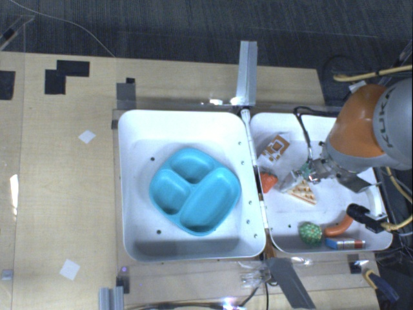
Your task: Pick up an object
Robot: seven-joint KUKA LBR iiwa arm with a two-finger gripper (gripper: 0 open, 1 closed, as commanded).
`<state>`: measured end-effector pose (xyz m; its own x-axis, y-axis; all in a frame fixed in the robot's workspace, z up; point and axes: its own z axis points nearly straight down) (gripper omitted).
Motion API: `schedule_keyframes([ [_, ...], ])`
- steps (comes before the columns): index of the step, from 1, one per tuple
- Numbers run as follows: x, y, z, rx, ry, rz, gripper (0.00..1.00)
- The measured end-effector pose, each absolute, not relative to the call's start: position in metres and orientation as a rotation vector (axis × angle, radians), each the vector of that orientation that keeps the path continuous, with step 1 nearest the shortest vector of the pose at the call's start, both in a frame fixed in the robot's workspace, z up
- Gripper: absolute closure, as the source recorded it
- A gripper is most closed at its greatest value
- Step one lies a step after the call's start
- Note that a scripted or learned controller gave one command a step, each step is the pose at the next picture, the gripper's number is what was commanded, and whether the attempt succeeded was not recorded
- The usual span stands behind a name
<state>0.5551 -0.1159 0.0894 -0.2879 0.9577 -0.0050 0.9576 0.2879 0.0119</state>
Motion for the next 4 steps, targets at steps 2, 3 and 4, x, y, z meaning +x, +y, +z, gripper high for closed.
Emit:
schedule_keyframes([
  [2, 0.620, -0.073, 0.186, 2.156, 2.279, 0.005, 1.00],
  [3, 0.622, -0.106, 0.108, 2.357, 2.070, 0.006, 1.00],
  [4, 0.652, -0.146, 0.193, 2.310, 2.120, 0.005, 1.00],
])
